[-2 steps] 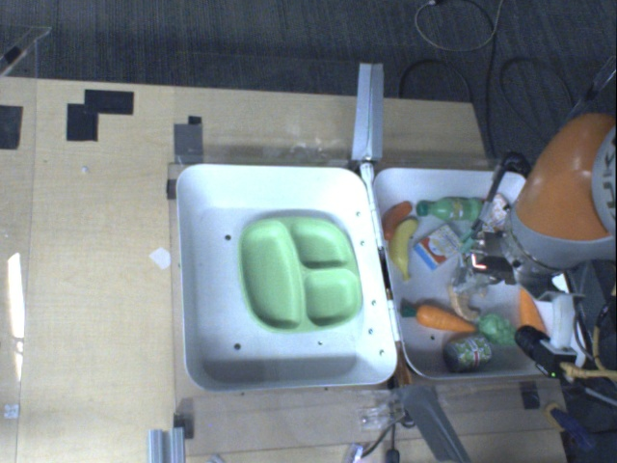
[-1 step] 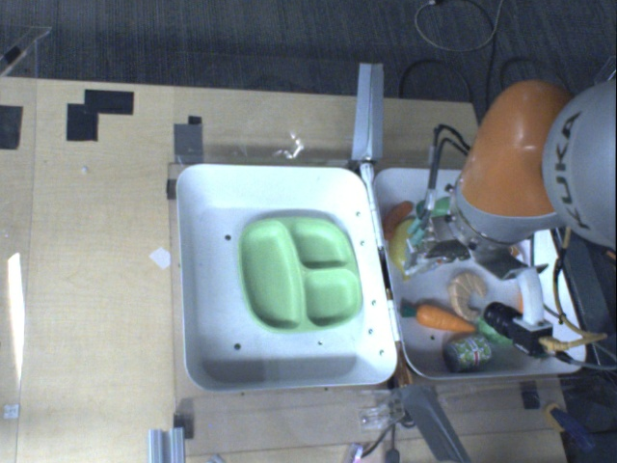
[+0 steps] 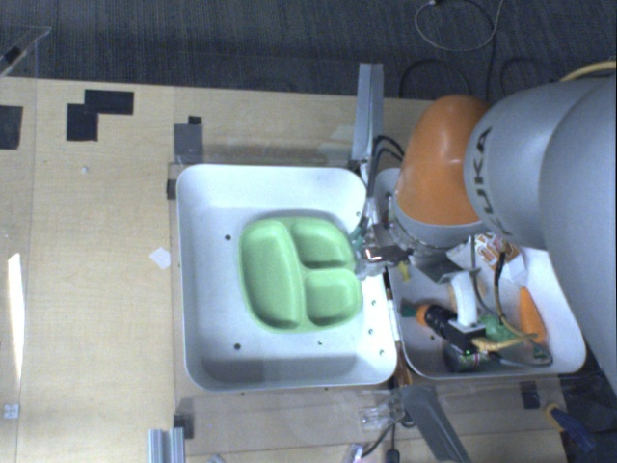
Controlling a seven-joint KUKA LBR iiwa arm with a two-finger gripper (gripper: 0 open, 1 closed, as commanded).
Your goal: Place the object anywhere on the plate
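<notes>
Seen from above, the left bin (image 3: 207,258) holds a green three-part plate (image 3: 289,278). The pincer (image 3: 371,251) hangs at the plate's right edge, and I cannot tell how far open it is. An orange object (image 3: 530,314) lies in the right bin (image 3: 569,350).

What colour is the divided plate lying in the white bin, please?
The plate is pale green, clearest in the overhead camera view.

One fixed camera looks down at a slant on the surface (image 3: 96,258). One white bin (image 3: 207,258) lies mid-frame, the second bin (image 3: 567,343) lower right.
</notes>
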